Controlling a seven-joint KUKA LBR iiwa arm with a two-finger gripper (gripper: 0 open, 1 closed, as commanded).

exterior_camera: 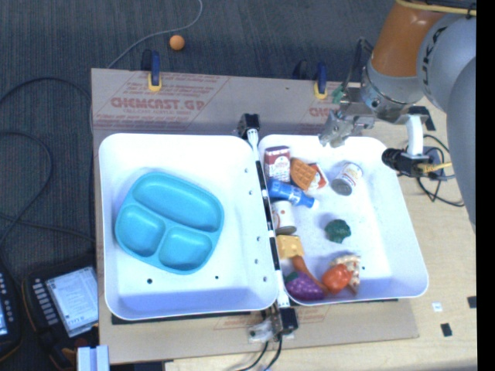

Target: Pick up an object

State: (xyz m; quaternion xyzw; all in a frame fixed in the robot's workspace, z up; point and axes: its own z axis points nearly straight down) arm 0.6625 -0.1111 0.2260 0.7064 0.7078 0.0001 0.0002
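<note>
Claw (337, 134) hangs over the right bin's (402, 207) far rim, nothing between its fingers (released or clenched: cannot tell). Small can (346, 178) lies just beneath, near the broccoli (337, 229). Blue tray (168, 220) occupies the left bin (124, 149).

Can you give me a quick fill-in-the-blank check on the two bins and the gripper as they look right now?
1. The blue divided tray lies in the ____ bin.
2. The gripper hangs over the far rim of the ____ bin.
3. The green broccoli piece lies apart from the row of things along that bin's ____ wall.
4. The small ball on the floor is ____.

Missing words: left; right; left; orange
</note>
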